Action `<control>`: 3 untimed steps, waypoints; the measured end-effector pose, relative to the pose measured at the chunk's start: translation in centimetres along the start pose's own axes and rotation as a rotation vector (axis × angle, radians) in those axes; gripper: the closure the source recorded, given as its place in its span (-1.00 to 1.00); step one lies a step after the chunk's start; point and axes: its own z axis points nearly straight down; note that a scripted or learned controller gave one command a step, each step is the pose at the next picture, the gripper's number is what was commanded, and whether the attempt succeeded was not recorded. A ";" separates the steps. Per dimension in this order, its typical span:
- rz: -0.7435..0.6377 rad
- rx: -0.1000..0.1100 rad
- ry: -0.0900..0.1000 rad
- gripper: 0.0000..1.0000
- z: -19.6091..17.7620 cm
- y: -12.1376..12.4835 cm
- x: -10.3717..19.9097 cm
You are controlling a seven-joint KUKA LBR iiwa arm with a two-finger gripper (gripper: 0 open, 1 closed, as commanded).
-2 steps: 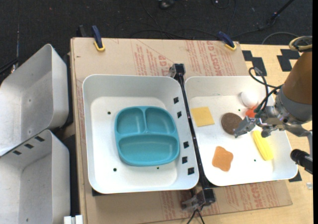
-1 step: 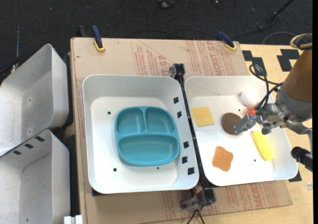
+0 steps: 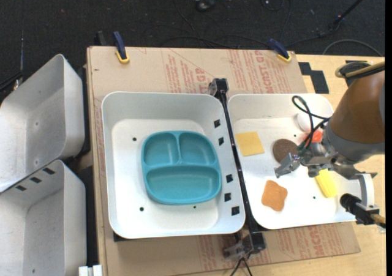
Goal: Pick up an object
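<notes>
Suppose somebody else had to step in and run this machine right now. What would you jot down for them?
Gripper: low over the right bin, near the brown disc; I cannot tell how it is set, and nothing visibly sits in it.
In the right bin: yellow square, brown disc, orange piece, yellow stick and a white lump partly behind the arm.
Left bin: a blue divided tray.
Done: nothing lifted yet.
Left: grasp one thing and raise it; the brown disc looks nearest.
</notes>
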 end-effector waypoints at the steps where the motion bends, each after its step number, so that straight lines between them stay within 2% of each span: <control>1: 0.001 -0.001 -0.001 -1.00 4.4 -0.1 0.4; 2: 0.001 -0.003 -0.001 -1.00 6.7 -0.2 0.5; 3: 0.003 -0.006 -0.001 1.00 5.6 -0.1 0.5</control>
